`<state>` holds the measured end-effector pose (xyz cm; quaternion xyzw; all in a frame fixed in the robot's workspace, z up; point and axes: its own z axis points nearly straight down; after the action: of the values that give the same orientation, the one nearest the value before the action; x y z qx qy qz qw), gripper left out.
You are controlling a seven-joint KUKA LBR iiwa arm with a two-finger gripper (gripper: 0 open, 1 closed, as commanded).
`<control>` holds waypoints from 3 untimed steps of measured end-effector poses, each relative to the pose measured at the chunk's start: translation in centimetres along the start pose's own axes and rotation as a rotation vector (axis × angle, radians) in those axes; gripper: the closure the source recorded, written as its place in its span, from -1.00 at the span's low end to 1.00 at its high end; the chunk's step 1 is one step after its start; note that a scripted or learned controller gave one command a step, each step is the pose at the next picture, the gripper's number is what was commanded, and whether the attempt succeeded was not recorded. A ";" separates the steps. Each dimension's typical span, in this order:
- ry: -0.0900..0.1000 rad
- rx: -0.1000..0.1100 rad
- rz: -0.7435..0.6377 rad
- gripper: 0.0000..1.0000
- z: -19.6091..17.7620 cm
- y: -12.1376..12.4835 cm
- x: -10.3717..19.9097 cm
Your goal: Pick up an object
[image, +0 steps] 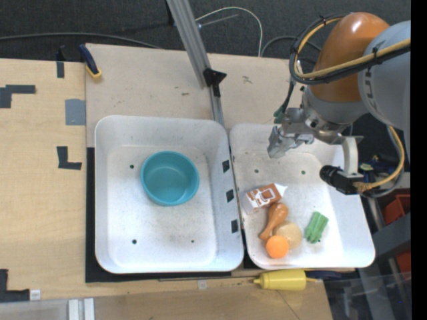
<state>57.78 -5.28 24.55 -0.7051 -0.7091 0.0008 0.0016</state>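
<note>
My gripper (279, 145) hangs over the far part of the right bin (347, 245), with nothing seen between its fingers. Toward the bin's near side lie a small orange-and-white packet (263, 195), a brown drumstick-shaped piece (274, 219), an orange ball (277, 247), a pale round piece (291, 233) and a green block (316, 227). The packet is the closest of them to the gripper, a short way nearer the camera. A teal bowl (169, 177) sits in the left bin (113, 245).
A yellow bottle (283, 280) lies on the bench just in front of the right bin. A slanted metal pole (193, 42) rises behind the gap between the bins. Cables loop beside the arm at the right.
</note>
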 end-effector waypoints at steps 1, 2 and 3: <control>0.000 -0.003 -0.001 1.00 -0.5 1.9 4.7; -0.001 -0.002 0.000 1.00 0.5 4.4 8.7; -0.001 -0.001 -0.001 1.00 2.2 6.1 13.9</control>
<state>63.80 8.62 22.37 -0.7049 -0.7093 0.0006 0.0009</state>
